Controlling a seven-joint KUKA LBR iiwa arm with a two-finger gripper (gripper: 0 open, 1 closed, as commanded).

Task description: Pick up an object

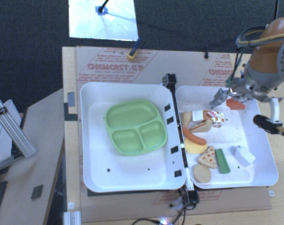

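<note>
My gripper (218, 99) hangs over the back of the right bin (264, 170), reaching in from the right. An orange-red piece (236, 104) lies just to its right, under the wrist, and whether it is held cannot be seen. Just in front of the gripper lie a red-and-white speckled donut (216, 117), a white cube (197, 115) and a bread piece (201, 125). Nearer the front are a red sausage (194, 137), a yellow piece (195, 147), a pizza slice (207, 158), a green stick (221, 161), a tan cookie (202, 173) and a white-grey block (243, 155).
The left bin (97, 172) holds a green three-compartment tray (134, 127). A black-clipped divider (177, 130) separates the two bins. A black fitting (268, 124) juts from the arm over the right bin's right rim. A metal frame (10, 132) stands far left.
</note>
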